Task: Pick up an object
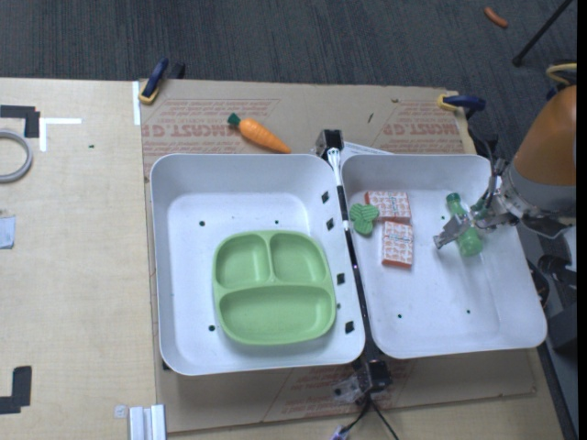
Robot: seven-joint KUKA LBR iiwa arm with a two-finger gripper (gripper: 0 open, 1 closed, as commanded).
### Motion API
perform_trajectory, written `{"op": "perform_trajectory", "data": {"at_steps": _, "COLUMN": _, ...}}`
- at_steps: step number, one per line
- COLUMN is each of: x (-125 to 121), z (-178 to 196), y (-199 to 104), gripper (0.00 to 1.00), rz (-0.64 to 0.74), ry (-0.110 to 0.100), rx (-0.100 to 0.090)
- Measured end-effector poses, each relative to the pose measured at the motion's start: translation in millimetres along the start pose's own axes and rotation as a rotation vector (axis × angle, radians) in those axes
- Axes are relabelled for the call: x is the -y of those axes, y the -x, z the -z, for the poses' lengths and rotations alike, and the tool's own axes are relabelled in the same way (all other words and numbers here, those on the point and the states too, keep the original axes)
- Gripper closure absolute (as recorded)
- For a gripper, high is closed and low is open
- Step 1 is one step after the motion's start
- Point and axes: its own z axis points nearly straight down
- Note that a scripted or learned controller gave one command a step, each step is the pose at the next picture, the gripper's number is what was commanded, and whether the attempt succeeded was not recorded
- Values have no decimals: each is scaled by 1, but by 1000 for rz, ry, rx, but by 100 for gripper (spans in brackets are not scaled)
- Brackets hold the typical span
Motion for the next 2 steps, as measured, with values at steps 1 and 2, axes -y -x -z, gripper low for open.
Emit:
{"op": "perform_trajectory", "data": {"at_steps": 1, "x": 0, "z": 11, "y": 3, "gripper": 100, "rz": -3, "ry": 2, "rx": 8}}
{"op": "perform_trajectory", "data": {"at_steps": 2, "x": -20, "z": 119, "y": -103, "gripper": 100, "rz": -103, "ry": 0, "rx": 9}}
